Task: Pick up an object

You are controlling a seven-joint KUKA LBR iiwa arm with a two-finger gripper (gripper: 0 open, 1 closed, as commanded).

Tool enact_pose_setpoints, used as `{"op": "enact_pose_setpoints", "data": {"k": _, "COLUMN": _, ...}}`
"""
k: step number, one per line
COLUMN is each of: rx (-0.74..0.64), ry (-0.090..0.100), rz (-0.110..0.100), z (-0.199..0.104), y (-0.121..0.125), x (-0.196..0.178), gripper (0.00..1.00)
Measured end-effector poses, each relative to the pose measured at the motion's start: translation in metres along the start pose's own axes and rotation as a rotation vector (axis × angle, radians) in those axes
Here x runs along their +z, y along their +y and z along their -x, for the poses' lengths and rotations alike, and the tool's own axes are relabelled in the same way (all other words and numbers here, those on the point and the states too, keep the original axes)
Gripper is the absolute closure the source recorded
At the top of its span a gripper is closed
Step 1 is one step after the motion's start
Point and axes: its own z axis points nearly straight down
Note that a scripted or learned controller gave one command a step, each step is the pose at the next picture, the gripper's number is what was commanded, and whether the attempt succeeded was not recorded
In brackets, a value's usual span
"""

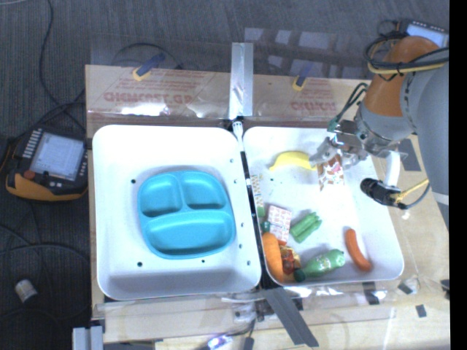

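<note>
the tool (332,152), spread i cannot tell, hangs over a snack packet (332,172) with a banana (292,160) at 9 o'clock; it could snag both.

Arm (430,100): grey KUKA iiwa, entering from the right edge, angled down and leftward. Orange band (394,71) above the wrist, black cables looped over it. Gripper (332,168): pointing downward, low at the upper right; state of closure not discernible.

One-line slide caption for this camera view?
Gripper over the right bin beside a banana; blue tray in the left bin.
</note>
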Motion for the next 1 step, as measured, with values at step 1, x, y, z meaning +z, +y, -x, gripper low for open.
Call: {"op": "enact_pose_setpoints", "data": {"k": 1, "rx": 0.095, "ry": 0.000, "rz": 0.000, "z": -0.0343, "y": 0.0326, "x": -0.0545, "gripper": 1.00}}
